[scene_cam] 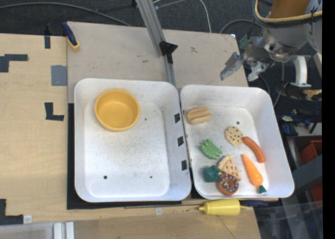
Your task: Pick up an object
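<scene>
Orange and grey, the arm enters at the upper right corner, its rounded orange band cut off by the frame's top edge, the wrist bent down and leftward so the pincer (242,67) hangs above the bench just beyond the far rim of the right bin (272,101). One grey finger (230,68) juts out to the left; whether the pair stands apart or together cannot be told, since the wrist body and cables crowd the rest. Nothing sits between them.

Below the pincer, inside the right bin, lie the toy foods: a hot dog bun (198,115) nearest, down and to the left; a cookie (233,135) and a sausage (254,149) straight below; further down a green leafy piece (211,149), a pizza slice (229,166), a carrot (253,172), a doughnut (227,184) and a dark green lump (211,174) too small to identify. Far to the lower left, a yellow bowl (117,109) sits in the left bin (84,180). A yellow bottle (222,207) lies outside the near rim.
</scene>
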You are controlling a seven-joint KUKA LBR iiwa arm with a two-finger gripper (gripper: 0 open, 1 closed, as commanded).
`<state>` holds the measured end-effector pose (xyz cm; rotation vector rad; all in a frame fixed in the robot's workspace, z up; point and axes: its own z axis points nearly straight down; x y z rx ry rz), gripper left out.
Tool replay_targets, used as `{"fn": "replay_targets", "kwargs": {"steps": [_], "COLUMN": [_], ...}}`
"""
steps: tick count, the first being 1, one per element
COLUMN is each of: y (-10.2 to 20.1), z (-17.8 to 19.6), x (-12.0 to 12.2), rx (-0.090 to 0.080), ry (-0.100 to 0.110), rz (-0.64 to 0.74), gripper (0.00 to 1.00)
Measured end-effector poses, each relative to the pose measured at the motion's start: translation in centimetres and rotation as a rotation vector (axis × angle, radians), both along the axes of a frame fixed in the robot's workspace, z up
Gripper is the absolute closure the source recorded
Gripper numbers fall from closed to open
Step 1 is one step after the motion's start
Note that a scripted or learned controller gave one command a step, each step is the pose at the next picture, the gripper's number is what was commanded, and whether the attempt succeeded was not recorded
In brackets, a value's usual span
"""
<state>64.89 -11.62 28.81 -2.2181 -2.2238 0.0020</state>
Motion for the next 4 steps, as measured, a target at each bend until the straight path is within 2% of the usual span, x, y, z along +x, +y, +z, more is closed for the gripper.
{"fn": "replay_targets", "kwargs": {"steps": [1,2,3,4], "y": [0.0,-0.8,-1.3,-1.8], "z": [0.0,-4.9,-11.2,-16.4], "x": [0.0,0.0,-0.1,-1.1], "rx": [0.000,-0.001,-0.001,-0.001], "ry": [0.000,0.005,0.006,0.006], "rz": [0.000,-0.002,-0.001,-0.001], "gripper": [0.00,0.00,0.00,0.00]}}
